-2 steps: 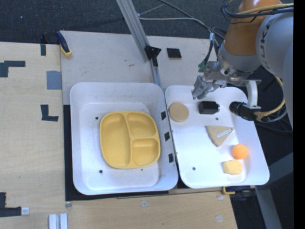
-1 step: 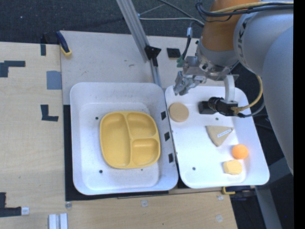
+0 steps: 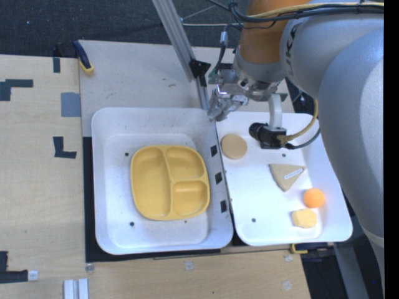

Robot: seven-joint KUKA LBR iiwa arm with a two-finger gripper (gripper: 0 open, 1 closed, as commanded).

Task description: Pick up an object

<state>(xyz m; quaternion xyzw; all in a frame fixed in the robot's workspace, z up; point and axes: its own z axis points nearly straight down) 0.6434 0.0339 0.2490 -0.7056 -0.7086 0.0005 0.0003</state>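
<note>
Overhead, the arm (image 3: 324,48) hung over the right bin (image 3: 262,226), its gripper (image 3: 219,104) at the far rim; whether it gripped anything, I couldn't tell. Probably the approach step: next it needed descent onto the round tan disc (image 3: 234,146) nearby.

Pretty even, soft overhead lighting here, nothing dim. The two white bins (image 3: 112,167) are rendered bright, close to blown out on the right one, with a faint sheen seen on the yellow divided plate (image 3: 169,182). Only short, soft shadows are cast, mostly under the bin rims. A strong highlight is picked up on the orange band (image 3: 274,17) at upper right. The big grey arm (image 3: 349,80) at the right is blurred, being so near the lens. Overall sharpness is modest, a bit grainy.
</note>
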